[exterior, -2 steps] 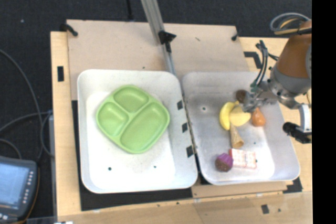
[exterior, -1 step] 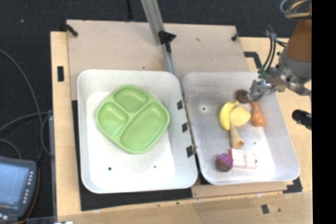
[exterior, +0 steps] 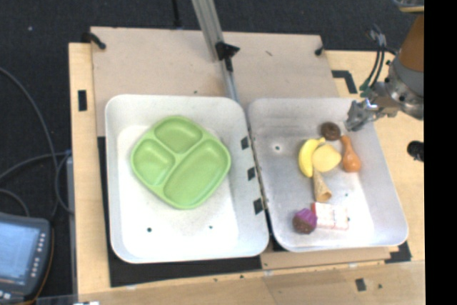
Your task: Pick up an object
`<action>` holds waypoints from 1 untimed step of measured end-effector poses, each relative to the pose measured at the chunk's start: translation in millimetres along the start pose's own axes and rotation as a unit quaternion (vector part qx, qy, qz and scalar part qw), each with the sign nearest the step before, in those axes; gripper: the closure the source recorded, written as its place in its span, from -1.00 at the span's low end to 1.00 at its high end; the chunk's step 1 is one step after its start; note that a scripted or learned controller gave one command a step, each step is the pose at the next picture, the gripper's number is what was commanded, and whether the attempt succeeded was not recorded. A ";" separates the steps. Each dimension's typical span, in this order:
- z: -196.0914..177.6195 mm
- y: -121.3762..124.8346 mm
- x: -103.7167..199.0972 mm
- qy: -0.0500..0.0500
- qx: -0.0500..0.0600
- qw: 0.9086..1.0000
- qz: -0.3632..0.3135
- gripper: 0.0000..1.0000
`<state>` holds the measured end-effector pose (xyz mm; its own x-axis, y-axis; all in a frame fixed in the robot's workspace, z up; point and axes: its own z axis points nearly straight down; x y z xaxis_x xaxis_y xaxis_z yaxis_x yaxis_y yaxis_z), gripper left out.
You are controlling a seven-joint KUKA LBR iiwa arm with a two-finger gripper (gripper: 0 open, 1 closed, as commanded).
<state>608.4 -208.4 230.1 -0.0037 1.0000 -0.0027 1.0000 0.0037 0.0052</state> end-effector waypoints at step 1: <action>-13.3 -7.1 52.2 0.002 0.002 1.000 -0.001 1.00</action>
<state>601.1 -156.2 243.1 -0.0066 1.0000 0.0010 1.0000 0.0066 0.0020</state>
